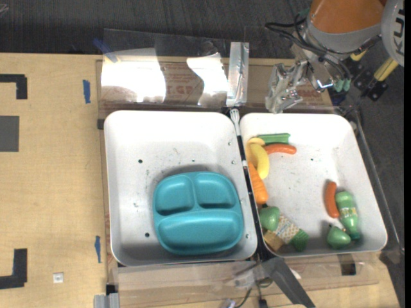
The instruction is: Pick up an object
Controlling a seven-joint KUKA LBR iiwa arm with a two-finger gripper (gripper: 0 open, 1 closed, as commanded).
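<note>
While nothing has been lifted yet, the candidates all lie in the right-hand shallow white bin point(359, 147): a yellow plastic banana point(259, 157) sits against the left wall near the top, with a green bean-like stick point(274, 138) and a slim orange-red chilli-shaped toy point(280, 149) just beside it, and a long orange carrot-shaped piece point(257, 186) running down the same wall below it. Further down, a cluster of green toy vegetables and a tan block point(281, 226) crowds the bottom left corner, while an orange-red sausage-shaped piece point(331, 199) and a green bottle-like toy point(347, 212) lie touching near the right wall.

Over in the left-hand white bin point(128, 146), a teal plastic divided tray point(198, 212) rests alone, low in the bin.

And the tool point(287, 93)? It hangs above the far rim of the right bin, well apart from every toy, under the grey arm with its orange band point(343, 8). Nothing sits between its metal fingers (whether they are spread or closed, I cannot tell from this slant).

So, my read: the pick is at its very start. Choosing a target, descending, closing and lifting all remain.
</note>
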